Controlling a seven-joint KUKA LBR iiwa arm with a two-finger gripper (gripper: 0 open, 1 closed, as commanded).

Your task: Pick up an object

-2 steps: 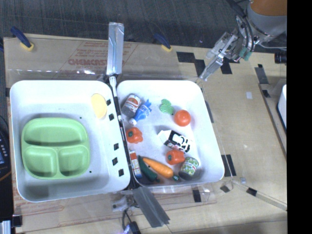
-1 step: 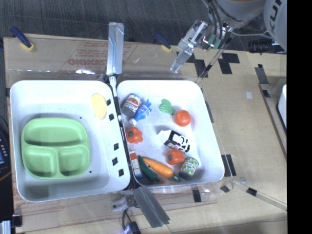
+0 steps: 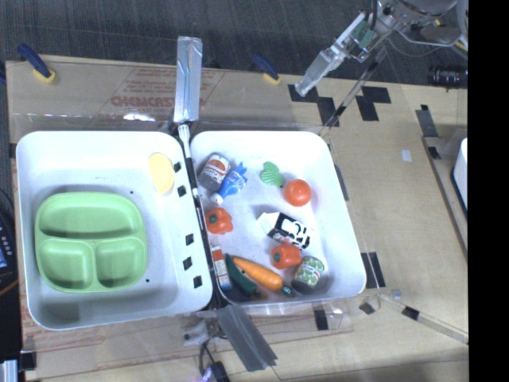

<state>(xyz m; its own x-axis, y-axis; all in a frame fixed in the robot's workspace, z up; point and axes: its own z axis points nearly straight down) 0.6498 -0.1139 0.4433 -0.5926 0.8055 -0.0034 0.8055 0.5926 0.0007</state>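
My gripper (image 3: 307, 84) hangs high at the upper right, above the bench behind the right bin (image 3: 340, 213) and well away from everything in it. That bin holds several small things: a tin can (image 3: 214, 170), a blue piece (image 3: 234, 184), a green piece (image 3: 272, 173), a red tomato (image 3: 298, 191), an orange-red piece (image 3: 219, 220), a black-and-white toy (image 3: 289, 230), a red pepper (image 3: 285, 255), a carrot (image 3: 257, 274) and a green-labelled can (image 3: 309, 271). Nothing shows in the gripper.
The left bin (image 3: 32, 157) holds a green divided plate (image 3: 91, 241) and a yellow lemon (image 3: 161, 172) near its right wall. A taped divider (image 3: 188, 78) runs between the bins. Bare bench lies to the right of the bins.
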